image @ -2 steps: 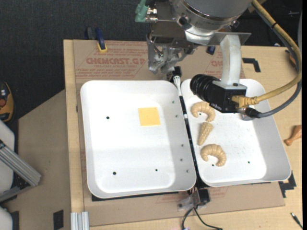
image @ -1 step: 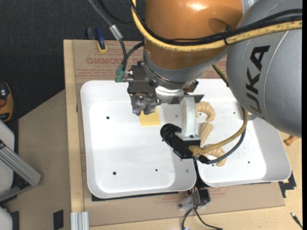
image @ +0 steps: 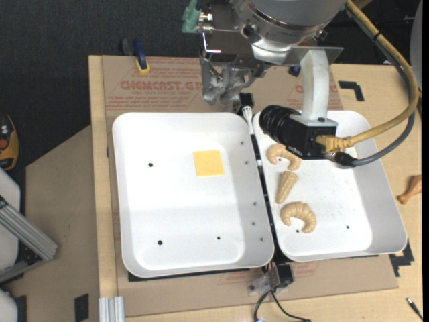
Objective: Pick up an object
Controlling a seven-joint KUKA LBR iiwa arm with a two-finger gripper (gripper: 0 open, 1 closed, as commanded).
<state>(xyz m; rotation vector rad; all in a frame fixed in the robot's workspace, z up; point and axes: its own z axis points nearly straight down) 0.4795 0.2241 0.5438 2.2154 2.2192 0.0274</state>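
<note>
You've got the gripper (image: 224, 86) up past the far edge of the left bin (image: 134, 180), over the cardboard-covered worktop (image: 100, 99). Its fingers are too blurred and dark to read, so you can't tell if they're open or closed; nothing visible between them.

Landmark = the seam where the 2 bins meet. Left of it, mid left bin: a flat yellow square (image: 208, 163), lying alone. Right of it, in the right bin (image: 375, 213): 3 tan pieces close to the seam, a curled pastry (image: 282, 155) farthest back, partly under the arm's black camera unit (image: 295, 131), a cone (image: 287, 186) next, then a croissant (image: 299, 216) nearest you.
</note>
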